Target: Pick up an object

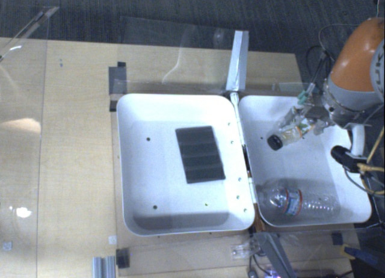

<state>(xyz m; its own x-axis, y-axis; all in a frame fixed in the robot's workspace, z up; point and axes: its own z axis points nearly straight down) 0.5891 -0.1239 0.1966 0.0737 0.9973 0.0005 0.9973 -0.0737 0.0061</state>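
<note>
My gripper hangs over the upper part of the right bin, coming in from the right under the orange-banded wrist. A small clear bottle with a black cap sticks out from between its fingers, tilted down to the left, and the gripper is shut on it. A larger clear plastic bottle lies on its side along the near wall of the right bin. A flat black ribbed block lies in the middle of the left bin.
The two bins meet at a narrow divider. A metal post stands behind that joint. Clear plastic sheeting covers the bench at the left.
</note>
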